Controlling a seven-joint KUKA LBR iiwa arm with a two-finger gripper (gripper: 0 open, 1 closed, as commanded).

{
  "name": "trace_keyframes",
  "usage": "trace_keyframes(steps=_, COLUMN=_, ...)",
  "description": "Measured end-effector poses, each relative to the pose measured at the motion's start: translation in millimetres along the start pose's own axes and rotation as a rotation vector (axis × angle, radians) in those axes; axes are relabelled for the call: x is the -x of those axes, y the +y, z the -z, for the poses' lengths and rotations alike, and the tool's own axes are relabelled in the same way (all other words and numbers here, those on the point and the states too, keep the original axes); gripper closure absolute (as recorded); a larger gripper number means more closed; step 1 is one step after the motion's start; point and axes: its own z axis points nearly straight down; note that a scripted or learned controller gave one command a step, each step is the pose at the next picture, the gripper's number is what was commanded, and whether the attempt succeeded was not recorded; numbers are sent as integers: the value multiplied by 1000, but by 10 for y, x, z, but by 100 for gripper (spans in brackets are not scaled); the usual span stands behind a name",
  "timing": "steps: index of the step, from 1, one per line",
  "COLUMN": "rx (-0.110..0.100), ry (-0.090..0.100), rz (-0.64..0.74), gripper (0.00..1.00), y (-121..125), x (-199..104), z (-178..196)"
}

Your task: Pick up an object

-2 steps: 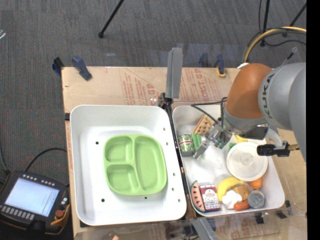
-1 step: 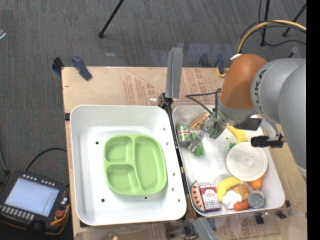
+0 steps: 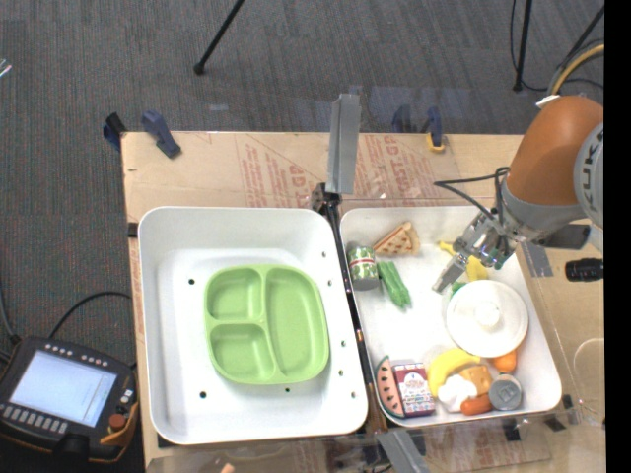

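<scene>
Hanging low over the right-hand shallow white bin's [image 3: 544, 358] far right corner, the end effector [image 3: 471, 254] sits against a small yellow plastic toy [image 3: 474, 266] — seemingly its pick — though whether it is open or gripping cannot be told — other toys crowd the near edge.

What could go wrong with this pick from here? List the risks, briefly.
1. The gripper sits low at the far side of the right bin, close beside the white plate; a descent could clip the plate's rim and shift it.
2. A yellow object lies right under the gripper, partly hidden, so a grasp may catch only its edge and slip.
3. The near corner is crowded around the banana; a pick there could drag neighbours along.
</scene>
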Motion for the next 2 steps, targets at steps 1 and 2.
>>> trace_keyframes(steps=1, rx=-2, ry=10, rz=-134, gripper=0, y=695, x=-556, z=-454)
trace_keyframes(steps=2, rx=-2, ry=9, rz=-226, gripper=0, y=566, x=-676, z=-440)
